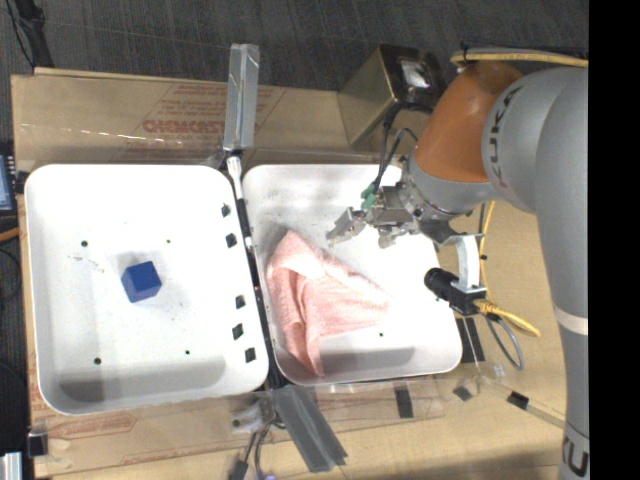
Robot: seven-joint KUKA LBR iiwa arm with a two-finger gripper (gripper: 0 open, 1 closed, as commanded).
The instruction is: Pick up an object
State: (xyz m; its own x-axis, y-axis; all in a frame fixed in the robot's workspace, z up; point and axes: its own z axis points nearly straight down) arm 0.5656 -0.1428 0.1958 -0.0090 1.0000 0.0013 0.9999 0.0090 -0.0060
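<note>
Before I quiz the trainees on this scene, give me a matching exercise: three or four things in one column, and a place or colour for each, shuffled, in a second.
Things:
1. cube
2. cloth
3. end effector
4. arm band

Descriptions:
A. pink, crumpled in the right bin
B. orange
C. blue, in the left bin
D. over the right bin, just above the cloth in the view

Pairs: 1-C, 2-A, 3-D, 4-B
</note>
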